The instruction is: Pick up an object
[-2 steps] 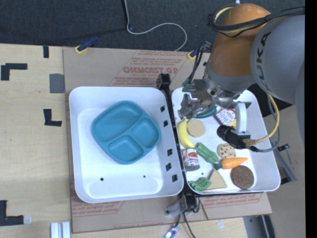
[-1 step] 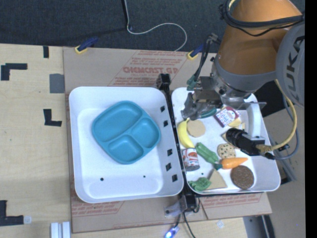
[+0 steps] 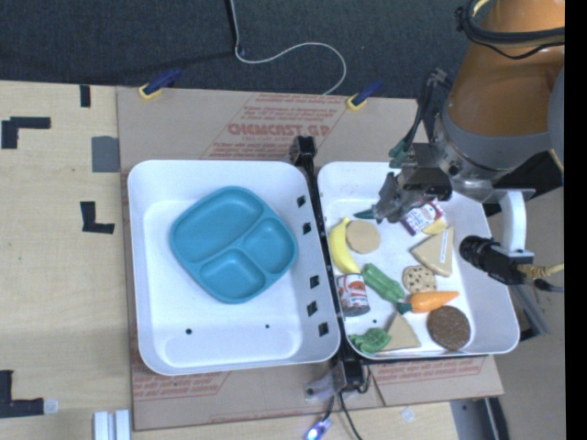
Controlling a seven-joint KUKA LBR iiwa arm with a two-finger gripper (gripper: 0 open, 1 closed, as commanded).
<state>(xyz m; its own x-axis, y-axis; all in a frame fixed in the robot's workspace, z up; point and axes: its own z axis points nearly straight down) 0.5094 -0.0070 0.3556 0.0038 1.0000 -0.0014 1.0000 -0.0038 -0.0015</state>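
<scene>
- Right now gripper [image 3: 390,204] hangs over right bin [image 3: 495,342], above round cracker [image 3: 363,237]; jaw state can't tell.
- Drop straight onto cracker, w/o nudging banana [image 3: 341,248].
- Check grip b4 lifting.

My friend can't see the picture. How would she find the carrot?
Look in the right-hand white bin, crowded with toy food. Near its front right, beside a round brown cookie, lies the carrot. It is the bin's one orange, pointed piece.

Dark grey carpet [image 3: 110,26] behind; wooden bench [image 3: 55,273] with black tape marks; white cable [image 3: 275,58] trailing.
</scene>
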